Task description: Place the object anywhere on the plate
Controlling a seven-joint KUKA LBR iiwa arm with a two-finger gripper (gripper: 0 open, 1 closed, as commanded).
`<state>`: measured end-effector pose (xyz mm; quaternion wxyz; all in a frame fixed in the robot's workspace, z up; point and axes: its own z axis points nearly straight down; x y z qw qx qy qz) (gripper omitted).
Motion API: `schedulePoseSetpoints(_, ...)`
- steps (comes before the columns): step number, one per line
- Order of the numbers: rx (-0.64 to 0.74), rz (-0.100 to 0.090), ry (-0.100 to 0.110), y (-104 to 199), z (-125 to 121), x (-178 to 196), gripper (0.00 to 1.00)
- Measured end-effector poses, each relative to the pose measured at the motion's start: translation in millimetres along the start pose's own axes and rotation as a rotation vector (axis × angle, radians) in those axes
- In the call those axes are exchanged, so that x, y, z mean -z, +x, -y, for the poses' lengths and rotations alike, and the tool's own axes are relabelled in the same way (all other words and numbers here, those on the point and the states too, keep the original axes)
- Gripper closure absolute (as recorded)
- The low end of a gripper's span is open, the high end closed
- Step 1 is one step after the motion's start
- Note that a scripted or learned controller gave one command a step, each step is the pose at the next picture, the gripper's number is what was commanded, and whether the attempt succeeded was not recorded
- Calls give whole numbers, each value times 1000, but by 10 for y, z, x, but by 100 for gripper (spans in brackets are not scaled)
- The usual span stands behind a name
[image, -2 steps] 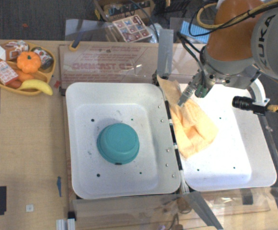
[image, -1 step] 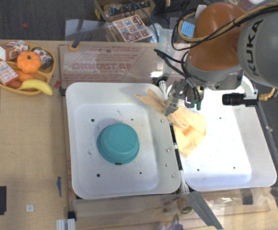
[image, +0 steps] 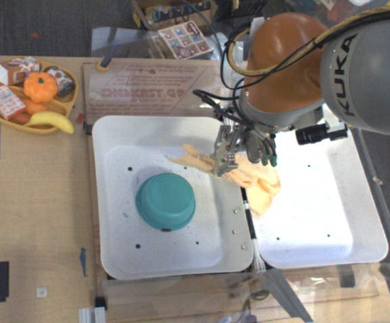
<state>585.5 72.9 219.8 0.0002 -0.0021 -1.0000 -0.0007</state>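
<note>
Pincer (image: pixel 230 159) looked clamped on the floppy yellow object (image: pixel 259 182) over the rim between both bins. I figured lifting it clear first, then carrying it to the teal plate (image: pixel 166 201) mid left bin (image: pixel 114 140).

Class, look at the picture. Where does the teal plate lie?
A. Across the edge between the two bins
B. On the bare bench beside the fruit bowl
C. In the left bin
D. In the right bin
C: the teal plate lies face down on the floor of the left bin, apart from the yellow cloth that drapes over the edge between the bins.
</note>
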Motion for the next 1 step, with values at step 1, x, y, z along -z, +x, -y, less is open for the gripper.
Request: schedulePoseSetpoints(1,0,0,0,-1,0,2,0)
